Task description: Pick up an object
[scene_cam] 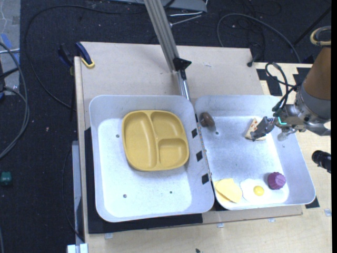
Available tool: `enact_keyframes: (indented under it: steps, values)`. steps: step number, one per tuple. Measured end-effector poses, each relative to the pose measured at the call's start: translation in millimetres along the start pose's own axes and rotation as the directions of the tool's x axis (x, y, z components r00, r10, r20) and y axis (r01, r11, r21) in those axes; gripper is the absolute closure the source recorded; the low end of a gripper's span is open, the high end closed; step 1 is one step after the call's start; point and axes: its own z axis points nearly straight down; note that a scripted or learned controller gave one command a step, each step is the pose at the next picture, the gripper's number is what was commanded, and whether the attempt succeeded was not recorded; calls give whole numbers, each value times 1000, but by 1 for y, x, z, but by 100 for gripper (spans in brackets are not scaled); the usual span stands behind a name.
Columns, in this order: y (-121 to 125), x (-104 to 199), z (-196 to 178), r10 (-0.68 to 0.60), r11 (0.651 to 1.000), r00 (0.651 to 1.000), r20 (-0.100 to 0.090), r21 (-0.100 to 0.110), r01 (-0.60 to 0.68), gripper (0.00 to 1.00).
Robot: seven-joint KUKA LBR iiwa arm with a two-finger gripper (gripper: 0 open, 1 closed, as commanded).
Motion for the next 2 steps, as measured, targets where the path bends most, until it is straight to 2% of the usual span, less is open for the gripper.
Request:
enact_keyframes:
  steps: [1, 2]
  values:
    - [0, 0, 0, 0, 1000, 1000, 0, -1, 0, 0]
    - [0, -5, 44, 2, 1000, 1000, 0, 2, -2, 0]
